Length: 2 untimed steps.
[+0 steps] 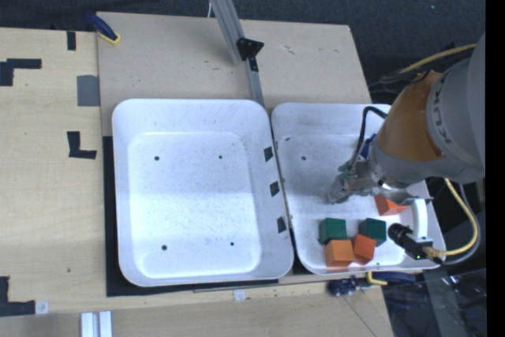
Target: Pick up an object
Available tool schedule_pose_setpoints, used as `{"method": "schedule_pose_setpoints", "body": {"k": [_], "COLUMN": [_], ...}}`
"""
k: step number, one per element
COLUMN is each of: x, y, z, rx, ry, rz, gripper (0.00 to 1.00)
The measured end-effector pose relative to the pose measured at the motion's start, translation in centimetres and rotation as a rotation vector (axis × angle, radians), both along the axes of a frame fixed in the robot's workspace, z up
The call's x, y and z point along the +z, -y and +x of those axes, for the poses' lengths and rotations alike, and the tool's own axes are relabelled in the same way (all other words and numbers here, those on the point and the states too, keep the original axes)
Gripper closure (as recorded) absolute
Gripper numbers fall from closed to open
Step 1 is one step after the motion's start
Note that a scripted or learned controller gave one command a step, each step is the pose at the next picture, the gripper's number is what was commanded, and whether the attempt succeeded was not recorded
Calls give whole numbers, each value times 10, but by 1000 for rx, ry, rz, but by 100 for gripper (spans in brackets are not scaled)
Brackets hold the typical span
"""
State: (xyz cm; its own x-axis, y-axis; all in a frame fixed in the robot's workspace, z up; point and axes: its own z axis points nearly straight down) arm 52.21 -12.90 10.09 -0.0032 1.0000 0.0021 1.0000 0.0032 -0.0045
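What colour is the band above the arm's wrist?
Orange band, seen in the camera view.

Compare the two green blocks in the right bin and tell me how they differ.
The left green block sits nearer the bin's middle; the right green block sits closer to the arm. An orange block lies just below the left one, and a redder orange block below the right one. The tool hangs above the left one, further from the right one. Both are dark green, similar in size, and lie in the right bin.
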Motion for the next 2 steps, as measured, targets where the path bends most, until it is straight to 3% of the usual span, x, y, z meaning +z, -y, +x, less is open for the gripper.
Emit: {"method": "schedule_pose_setpoints", "body": {"k": [2], "x": [115], "y": [0], "z": [4], "rx": [-1], "ry": [9], "rz": [-3], "gripper": [100]}}
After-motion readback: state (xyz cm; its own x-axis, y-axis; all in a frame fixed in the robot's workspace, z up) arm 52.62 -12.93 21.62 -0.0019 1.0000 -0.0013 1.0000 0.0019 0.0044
